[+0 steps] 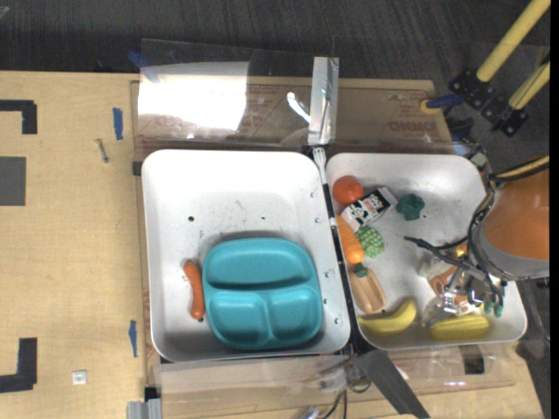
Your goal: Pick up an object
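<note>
My gripper [456, 297] is low in the front right corner of the right bin [437, 168], with the arm's orange band [524, 225] above it at the view's right edge. A yellow piece [461, 326] lies just in front of the gripper, partly hidden by it. A banana [391, 319] lies to its left along the front wall. Further left and back are a tan bun [367, 291], a carrot [351, 244], a bumpy green piece [372, 243], a small milk carton [369, 208], an orange ball [348, 188] and a dark green piece [409, 205].
The left bin [175, 173] holds a teal divided plate [262, 291] and a red-orange sausage [196, 288] beside it on the left. A clear plastic sheet [218, 103] lies behind the bins. Yellow bars [515, 33] stand at the back right.
</note>
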Controlling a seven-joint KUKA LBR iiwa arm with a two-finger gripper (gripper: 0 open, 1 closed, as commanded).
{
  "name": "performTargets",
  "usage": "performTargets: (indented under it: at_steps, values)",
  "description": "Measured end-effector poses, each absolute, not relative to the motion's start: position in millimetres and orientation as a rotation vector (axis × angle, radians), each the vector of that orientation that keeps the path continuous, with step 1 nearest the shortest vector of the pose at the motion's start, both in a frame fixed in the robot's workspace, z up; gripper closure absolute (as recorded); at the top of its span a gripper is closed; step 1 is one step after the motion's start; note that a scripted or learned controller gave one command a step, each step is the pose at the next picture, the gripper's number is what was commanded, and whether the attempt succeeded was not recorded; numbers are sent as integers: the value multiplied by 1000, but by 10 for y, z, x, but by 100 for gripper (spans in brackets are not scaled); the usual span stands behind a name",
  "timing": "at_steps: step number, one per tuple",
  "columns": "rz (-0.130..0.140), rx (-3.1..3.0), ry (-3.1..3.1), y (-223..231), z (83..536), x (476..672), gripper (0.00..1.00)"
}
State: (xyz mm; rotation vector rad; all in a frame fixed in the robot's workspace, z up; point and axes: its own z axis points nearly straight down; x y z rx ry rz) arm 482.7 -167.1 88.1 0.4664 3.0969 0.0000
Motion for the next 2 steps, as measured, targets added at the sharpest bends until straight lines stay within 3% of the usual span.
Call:
performTargets:
  at_steps: [1, 2]
  values:
    - [-2, 462, 3090, -1669, 998, 4853, 100]
    - [-5, 294, 3114, -1911, 2730, 5064, 100]
